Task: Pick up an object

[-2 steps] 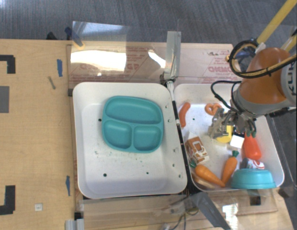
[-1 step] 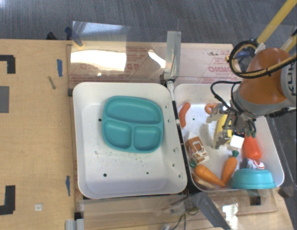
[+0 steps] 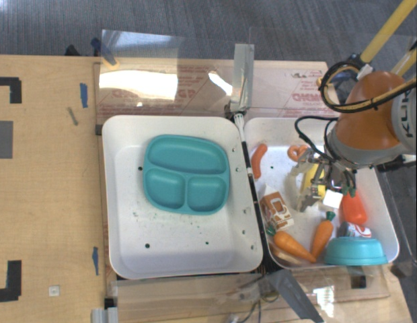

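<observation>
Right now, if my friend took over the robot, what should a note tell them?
Gripper: low in the right bin, among the toys; whether it grips anything cannot be told.
Things: orange sausage, small box, two carrots, a red-orange toy and teal bowl in the right bin. Teal divided plate in the left bin.
Done: arm is down at the pile.
Left: confirm a grasp, then lift one object.

Arm: we are reaching in from the right, orange band [image 3: 371, 110] uppermost.
Gripper [image 3: 315, 187]: we are pointing it downward, low over the right side.
</observation>
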Tool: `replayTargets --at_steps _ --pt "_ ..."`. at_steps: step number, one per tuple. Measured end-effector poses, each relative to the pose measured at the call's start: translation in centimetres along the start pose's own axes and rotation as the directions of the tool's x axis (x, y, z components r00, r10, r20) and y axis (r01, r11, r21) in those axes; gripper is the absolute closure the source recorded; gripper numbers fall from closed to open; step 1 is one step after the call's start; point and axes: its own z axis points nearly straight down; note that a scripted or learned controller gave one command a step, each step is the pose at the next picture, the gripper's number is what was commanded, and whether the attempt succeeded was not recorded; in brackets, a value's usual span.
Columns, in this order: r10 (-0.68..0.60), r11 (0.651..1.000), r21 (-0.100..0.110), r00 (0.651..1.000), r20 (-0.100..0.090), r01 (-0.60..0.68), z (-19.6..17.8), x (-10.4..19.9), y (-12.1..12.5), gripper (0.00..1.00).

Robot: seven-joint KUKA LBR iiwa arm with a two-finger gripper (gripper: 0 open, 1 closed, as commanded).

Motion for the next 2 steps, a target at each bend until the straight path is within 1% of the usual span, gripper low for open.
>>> replayTargets --at_steps 1,2 --pt "-0.002 1.000 0.001 1.000 0.013 0.002 -1.18 -0.41 0.13 1.00" --pt "-0.002 1.000 0.001 1.000 0.010 0.002 -1.07 -0.36 0.15 0.00"
